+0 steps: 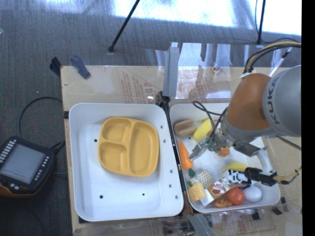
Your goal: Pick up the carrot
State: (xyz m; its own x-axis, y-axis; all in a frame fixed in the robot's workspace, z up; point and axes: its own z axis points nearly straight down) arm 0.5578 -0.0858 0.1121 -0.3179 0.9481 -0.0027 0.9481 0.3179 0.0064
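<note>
The carrot (184, 156) is an orange toy with a green top. It lies along the left wall of the right bin (273, 196), pointing up and down the view. My gripper (199, 149) hangs low over that bin, just right of the carrot's middle and close to it. Nothing shows clearly between its tips. The grey arm with its orange band (251, 107) covers the bin's upper right part.
Around the carrot lie a brown bun (184, 127), a corn cob (203, 129), a banana (236, 167), a cheese wedge (196, 191), a tomato (236, 195) and a white egg (253, 194). The left bin (88, 191) holds a yellow divided plate (129, 146).
</note>
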